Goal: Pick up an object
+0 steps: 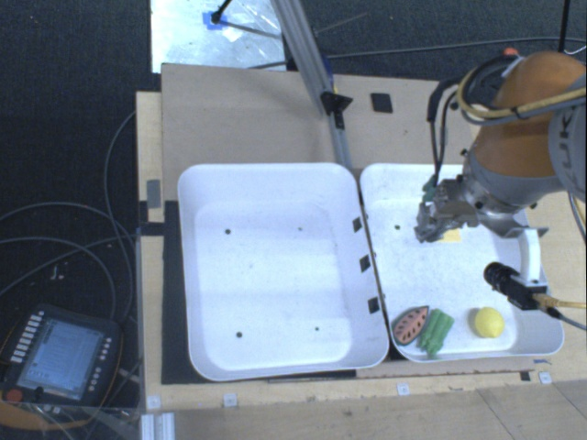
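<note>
Dark carpet floor (64,81) surrounds the bench (248,117), perhaps plywood.

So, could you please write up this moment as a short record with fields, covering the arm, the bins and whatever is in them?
arm: reaches in from the right, hand low over the right bin
under the hand: small yellow piece, partly hidden
right bin, near edge: reddish oval item, green item beside it, yellow ball apart to the right
left bin: white
grasp: cannot be judged
</note>
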Robot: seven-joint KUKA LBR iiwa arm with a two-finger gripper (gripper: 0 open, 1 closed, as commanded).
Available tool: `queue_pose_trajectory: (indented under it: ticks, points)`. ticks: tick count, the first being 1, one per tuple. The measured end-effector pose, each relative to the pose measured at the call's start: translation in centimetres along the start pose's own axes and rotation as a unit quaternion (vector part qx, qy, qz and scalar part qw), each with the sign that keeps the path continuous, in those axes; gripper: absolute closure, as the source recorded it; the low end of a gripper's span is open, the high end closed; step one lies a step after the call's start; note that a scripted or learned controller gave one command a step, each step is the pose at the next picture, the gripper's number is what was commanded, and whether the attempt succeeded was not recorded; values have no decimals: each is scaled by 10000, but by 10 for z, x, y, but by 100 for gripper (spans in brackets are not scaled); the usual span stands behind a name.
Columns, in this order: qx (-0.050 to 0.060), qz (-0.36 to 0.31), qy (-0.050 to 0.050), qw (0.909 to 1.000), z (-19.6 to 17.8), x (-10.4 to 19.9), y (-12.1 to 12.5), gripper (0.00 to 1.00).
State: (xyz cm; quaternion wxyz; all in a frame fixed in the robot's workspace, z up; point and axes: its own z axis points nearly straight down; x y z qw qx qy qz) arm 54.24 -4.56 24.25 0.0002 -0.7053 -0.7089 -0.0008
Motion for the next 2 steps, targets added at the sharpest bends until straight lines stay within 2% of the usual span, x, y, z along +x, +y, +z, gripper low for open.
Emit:
queue_pose_trajectory:
  ticks: [2]
  points:
    - [2, 3, -2, 10000, 0, 87, -12, 100]
